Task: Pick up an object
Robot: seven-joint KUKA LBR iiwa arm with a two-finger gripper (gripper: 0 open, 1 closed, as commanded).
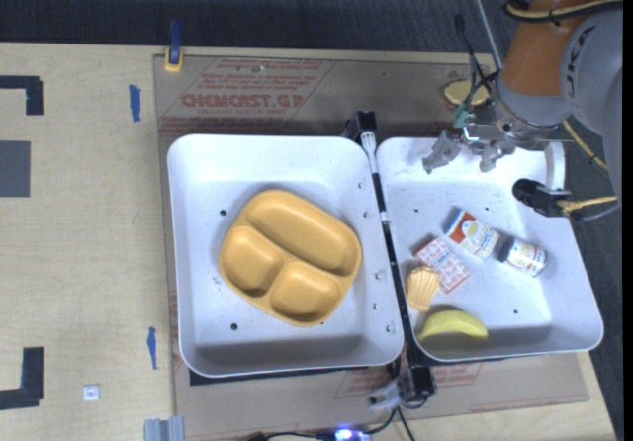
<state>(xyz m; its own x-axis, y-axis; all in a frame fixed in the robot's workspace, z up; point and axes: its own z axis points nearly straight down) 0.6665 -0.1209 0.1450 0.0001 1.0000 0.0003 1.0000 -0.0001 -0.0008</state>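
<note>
camera view | pincer (463,153) spread, holding nothing, over far edge of right bin (569,276) | bottle (492,243), card (442,264), shell (422,288), banana (454,325) lie nearer than pincer | yellow tray (288,255) in left bin (193,251)

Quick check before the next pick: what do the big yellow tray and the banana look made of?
Tray: likely moulded plastic, matte mustard-yellow, with three smooth rounded compartments. Banana: probably a plastic toy, since it has uniform yellow colour and a slight sheen; real fruit can't be ruled out.
</note>
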